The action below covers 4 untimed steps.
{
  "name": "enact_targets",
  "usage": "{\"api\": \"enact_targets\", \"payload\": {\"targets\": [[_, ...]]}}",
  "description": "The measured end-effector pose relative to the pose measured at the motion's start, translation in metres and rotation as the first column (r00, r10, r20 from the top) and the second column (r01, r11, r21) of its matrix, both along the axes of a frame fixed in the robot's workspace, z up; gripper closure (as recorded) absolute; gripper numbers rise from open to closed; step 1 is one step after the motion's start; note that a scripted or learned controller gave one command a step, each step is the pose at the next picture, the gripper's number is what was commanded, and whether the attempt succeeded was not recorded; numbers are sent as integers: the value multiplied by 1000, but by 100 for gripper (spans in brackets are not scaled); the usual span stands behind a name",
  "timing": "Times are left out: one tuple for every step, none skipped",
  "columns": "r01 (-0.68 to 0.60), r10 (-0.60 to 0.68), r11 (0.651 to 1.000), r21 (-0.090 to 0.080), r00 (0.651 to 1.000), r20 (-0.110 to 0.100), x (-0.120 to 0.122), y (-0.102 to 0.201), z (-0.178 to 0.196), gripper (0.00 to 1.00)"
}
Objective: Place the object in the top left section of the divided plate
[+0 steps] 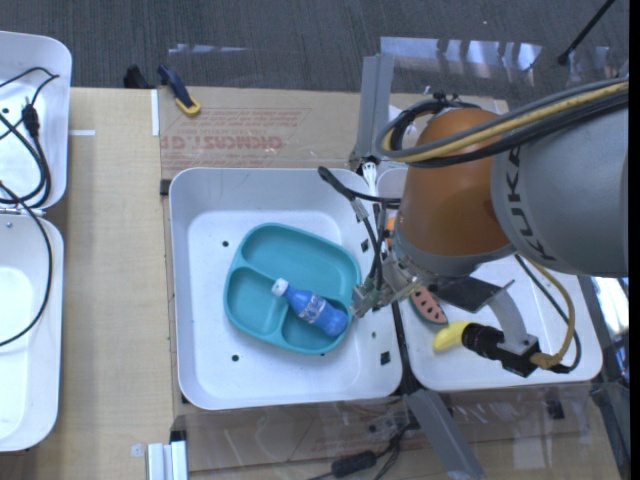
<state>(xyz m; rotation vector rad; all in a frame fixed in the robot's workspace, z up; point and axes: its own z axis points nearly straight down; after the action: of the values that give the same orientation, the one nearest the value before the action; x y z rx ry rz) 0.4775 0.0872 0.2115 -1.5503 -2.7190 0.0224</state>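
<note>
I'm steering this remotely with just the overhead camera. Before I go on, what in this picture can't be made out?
- Gripper: in the camera view the arm's orange band and wrist cover most of it, so the finger state is unreadable.
- Right bin: the arm hides much of its floor; a yellow item and a watermelon-slice item are partly covered.
- Bottle on the divided plate: label too small to read.
</note>
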Motion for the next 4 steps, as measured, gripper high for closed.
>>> {"api": "enact_targets", "payload": {"targets": [[1, -1, 1000, 0, 1000, 0, 0, 0, 0, 0], [4, -4, 1000, -2, 1000, -4, 1, -2, 7, 100], [5, -5, 1000, -2, 1000, -4, 0, -2, 7, 0], [8, -8, 1000, -4, 1000, -7, 1, -4, 14, 100]]}}
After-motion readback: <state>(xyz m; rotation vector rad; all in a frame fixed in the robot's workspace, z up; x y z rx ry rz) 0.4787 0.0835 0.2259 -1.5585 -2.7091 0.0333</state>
